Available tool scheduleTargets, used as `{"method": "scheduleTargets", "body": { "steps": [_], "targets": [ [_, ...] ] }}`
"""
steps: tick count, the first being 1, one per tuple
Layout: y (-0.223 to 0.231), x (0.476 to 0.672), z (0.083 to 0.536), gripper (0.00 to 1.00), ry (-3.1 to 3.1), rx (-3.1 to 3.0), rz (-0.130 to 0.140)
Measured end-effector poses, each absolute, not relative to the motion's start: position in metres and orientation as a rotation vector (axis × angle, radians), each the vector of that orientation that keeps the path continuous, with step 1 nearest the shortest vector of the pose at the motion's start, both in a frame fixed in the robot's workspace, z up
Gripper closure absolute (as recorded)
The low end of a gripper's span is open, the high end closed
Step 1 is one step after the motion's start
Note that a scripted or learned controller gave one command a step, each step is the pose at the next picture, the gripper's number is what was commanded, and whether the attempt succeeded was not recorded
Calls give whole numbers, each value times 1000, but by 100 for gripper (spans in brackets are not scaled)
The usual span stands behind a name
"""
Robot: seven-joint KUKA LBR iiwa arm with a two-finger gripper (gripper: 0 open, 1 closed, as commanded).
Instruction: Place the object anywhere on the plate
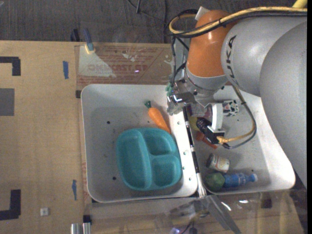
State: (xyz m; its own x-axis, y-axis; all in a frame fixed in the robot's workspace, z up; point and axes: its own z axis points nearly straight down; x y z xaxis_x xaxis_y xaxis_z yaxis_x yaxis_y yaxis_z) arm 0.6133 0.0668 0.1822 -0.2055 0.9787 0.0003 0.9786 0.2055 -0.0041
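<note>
The gripper (178, 101) hangs just past the upper right corner of the teal plate (127, 156), low over the ridge where the two bins meet. The wrist hides its tips from above, so I cannot tell whether it is released or clenched, and nothing can be seen in its hold.

The nearest loose thing is a carrot (158, 117), which I take to be the object. It lies slantwise in the plate's own bin (90, 130), close against the plate's upper right rim, its green stub pointing away from the plate. It is off the plate; whether its thick end touches the rim is too close to call. All of the plate's compartments are bare.

Farther from the plate, across the ridge in the other bin (279, 165), a small jar (218, 163), a green round thing (214, 181) and a blue bottle (240, 179) sit off the plate's lower right corner. Both bins rest on the table (39, 130).

By my reading, the pick is the step in hand and the placing has not begun. The next move calls for a short shift toward the plate to centre over the carrot, a grip square across its slanted body, a lift clear of the rim, then a short carry over any compartment and a release. The carrot's taper could let it slip.
</note>
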Motion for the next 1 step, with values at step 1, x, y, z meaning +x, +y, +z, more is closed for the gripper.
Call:
{"method": "scheduleTargets", "body": {
  "steps": [1],
  "targets": [
    [60, 665, 183, 100, -2548, -1841, 0]
  ]
}}
